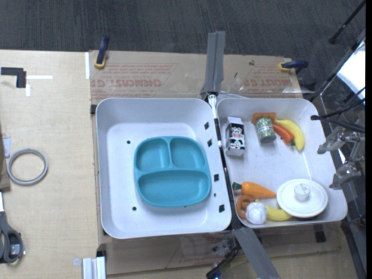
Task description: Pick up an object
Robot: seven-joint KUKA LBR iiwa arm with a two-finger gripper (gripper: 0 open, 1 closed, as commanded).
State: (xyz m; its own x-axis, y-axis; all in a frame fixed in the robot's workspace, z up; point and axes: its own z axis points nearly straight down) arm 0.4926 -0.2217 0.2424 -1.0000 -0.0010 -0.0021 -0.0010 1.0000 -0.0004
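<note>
We found the tool (343, 156) sitting at the far right rim of the right bin (273, 156), outside the clutter, and we could not tell its state from this slanted view; nothing was seen in it. Every candidate for picking lay in that bin: a small milk carton (235, 137) with a cow pattern near the divider, a green can (265, 128) beside a yellow banana (293, 132) along the back, and, toward the front, a carrot (256, 189), a white lidded bowl (302, 197) and a white ball (256, 213) crowded together. We judged the carton the easiest target, since it stood apart from its neighbours. The left bin (116, 173) held a blue divided plate (172, 171), probably too flat to grip well. The bins rested on cardboard (145, 77) clamped to the surface (46, 127), presumably to keep them from sliding; its printing appeared mirrored and we could not read it reliably. The can's label was too small to read.
</note>
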